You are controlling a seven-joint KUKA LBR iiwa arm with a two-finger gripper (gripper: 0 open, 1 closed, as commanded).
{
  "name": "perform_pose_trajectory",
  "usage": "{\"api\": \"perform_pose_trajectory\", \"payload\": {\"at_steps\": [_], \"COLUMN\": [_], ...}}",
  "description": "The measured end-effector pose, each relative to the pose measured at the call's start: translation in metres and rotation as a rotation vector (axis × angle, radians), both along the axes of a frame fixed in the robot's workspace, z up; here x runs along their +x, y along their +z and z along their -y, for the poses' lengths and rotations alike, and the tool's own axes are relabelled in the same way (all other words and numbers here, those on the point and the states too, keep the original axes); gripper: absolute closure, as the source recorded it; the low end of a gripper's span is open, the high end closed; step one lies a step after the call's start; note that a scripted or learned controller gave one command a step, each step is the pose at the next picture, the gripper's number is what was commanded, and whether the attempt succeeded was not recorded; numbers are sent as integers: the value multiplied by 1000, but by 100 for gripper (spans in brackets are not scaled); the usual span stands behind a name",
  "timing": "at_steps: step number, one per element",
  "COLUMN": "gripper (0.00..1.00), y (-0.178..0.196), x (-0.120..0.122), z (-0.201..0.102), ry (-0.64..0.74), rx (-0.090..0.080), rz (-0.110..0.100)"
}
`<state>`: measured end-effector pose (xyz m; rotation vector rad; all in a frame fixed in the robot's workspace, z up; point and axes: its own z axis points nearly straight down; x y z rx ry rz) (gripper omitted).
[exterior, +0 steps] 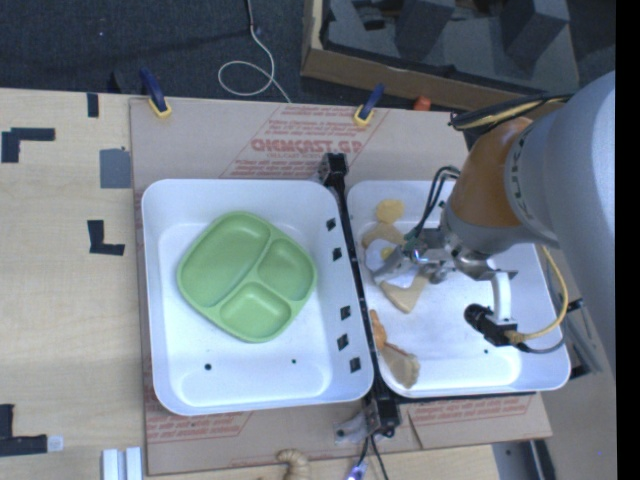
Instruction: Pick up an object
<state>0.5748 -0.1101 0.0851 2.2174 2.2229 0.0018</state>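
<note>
Over the right bin (540, 373), the gripper (408, 258) hangs low by tan scraps (400, 295); I cannot tell its grip. Next, I think, comes lifting 1.

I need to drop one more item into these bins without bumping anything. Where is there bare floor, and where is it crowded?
Left bin: a bare strip along its near edge, below the green divided plate. Right bin: bare floor toward the near right corner, right of the tan pieces. Crowded: the right bin's far left, where the pincer sits among small pale objects.
</note>
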Motion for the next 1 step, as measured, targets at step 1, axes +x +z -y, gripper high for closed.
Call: {"api": "perform_pose_trajectory", "payload": {"at_steps": [1], "gripper": [0], "y": [0], "x": [44], "z": [-16], "ry": [1], "rx": [0], "rz": [0]}}
